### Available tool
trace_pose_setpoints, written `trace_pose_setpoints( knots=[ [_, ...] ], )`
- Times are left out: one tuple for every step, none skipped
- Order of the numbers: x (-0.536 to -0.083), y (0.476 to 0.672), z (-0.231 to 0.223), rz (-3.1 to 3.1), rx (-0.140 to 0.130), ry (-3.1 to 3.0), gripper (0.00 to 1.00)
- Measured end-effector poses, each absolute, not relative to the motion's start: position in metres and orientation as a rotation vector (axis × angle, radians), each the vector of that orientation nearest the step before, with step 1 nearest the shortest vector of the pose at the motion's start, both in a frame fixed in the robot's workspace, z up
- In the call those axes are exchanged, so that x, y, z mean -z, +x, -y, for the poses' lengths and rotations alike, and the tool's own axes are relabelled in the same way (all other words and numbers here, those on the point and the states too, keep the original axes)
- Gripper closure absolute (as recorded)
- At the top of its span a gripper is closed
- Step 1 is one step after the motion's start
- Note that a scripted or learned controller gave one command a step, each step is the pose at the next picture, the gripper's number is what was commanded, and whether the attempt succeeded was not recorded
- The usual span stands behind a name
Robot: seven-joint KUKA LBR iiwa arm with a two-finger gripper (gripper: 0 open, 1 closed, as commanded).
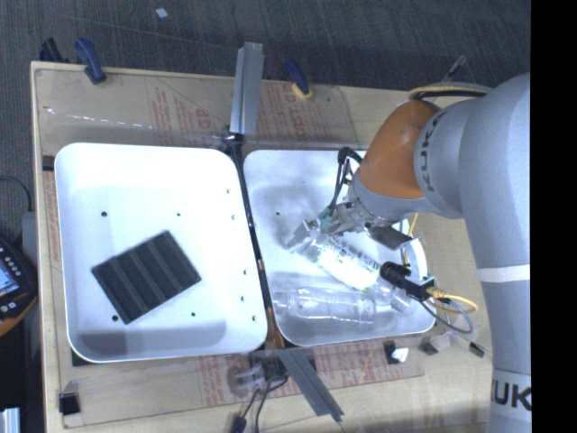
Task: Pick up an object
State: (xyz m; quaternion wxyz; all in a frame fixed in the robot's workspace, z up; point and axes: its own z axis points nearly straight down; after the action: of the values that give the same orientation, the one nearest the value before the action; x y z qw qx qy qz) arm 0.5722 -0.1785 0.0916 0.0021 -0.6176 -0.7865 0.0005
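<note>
Where the grey arm reaches into the right-hand white bin (270,174), you see its gripper (317,228) low among clear plastic items, touching a white-labelled clear bottle (347,264); its grip state you cannot tell. A clear plastic bottle (329,307) lies below it. At lower left, the left-hand white bin (81,174) holds a dark ribbed rectangular pad (146,275).

Grey arm (491,152) entering from the right, its orange band (397,156) just above the wrist. The wrist angles down and leftward, ending in the gripper (311,233), with cables (343,174) running beside the wrist above it.
</note>
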Motion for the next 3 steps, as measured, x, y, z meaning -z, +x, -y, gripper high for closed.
trace_pose_setpoints(
  knots=[
    [-0.106, 0.577, 0.178, 2.479, 0.007, -1.938, 1.0],
    [-0.092, 0.565, 0.138, 2.554, -0.001, -1.823, 1.0],
    [-0.092, 0.565, 0.138, 2.555, 0.0, -1.824, 0.0]
  ],
)
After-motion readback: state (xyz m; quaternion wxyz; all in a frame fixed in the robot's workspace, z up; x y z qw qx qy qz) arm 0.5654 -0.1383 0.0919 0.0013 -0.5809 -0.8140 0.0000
